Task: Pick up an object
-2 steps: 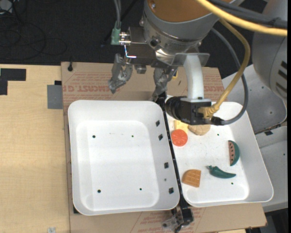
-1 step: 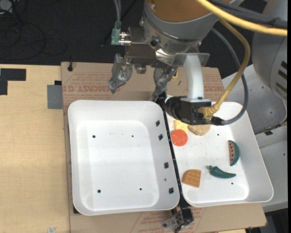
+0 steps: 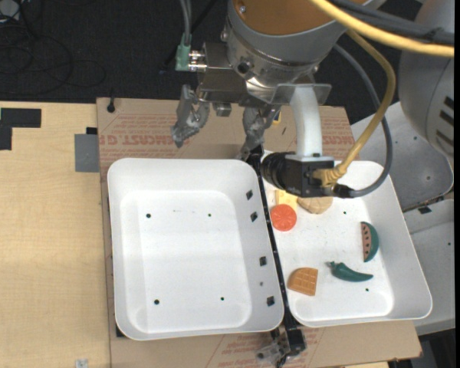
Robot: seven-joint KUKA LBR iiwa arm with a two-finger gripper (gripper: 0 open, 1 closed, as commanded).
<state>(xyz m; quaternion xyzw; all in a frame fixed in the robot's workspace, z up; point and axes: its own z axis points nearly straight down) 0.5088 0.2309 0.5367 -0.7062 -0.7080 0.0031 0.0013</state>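
My gripper hangs high above the back edge of the left bin, open, with its two fingers wide apart and nothing between them. The objects lie in the right bin: a red-orange disc by the divider, a tan rounded piece partly hidden under the black camera mount, a watermelon slice, a green pepper, and an orange waffle-like wedge toward the front. All of them sit to the right of and below the gripper.
A black camera unit with a yellow cable hangs over the right bin's back left corner. Brown cardboard lies beneath both bins, on a pale wooden bench. The grey arm fills the top right.
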